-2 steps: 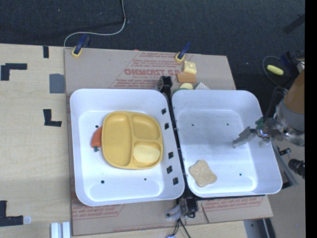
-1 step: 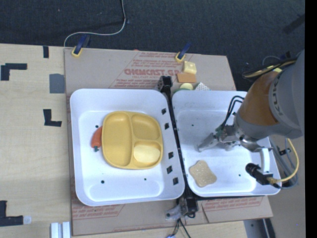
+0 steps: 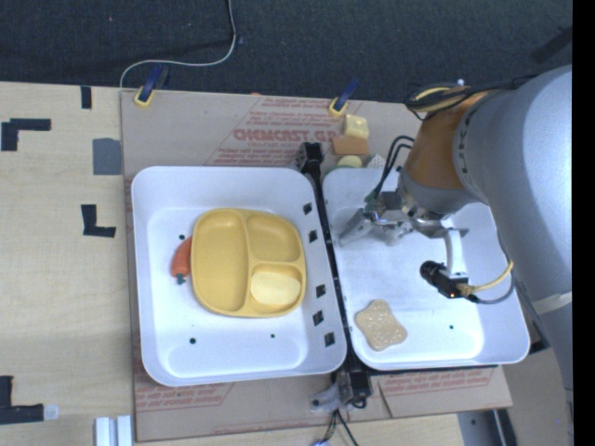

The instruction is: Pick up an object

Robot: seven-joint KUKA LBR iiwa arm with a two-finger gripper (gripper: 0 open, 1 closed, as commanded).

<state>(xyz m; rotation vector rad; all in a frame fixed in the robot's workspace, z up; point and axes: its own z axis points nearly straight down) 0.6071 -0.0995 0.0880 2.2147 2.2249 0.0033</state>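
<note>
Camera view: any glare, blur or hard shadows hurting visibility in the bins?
Camera view: lighting is even and soft, no harsh glare on the white bins; the yellow tray and beige piece read sharp; the gripper looks slightly smeared, with a faint shadow beneath it.

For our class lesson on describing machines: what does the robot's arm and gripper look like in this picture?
The arm is bulky, rounded and light grey, with an orange band above the wrist. Thin black cables loop along the band. The gripper is metallic grey. A small black part with a yellow cable hangs beside it.
</note>
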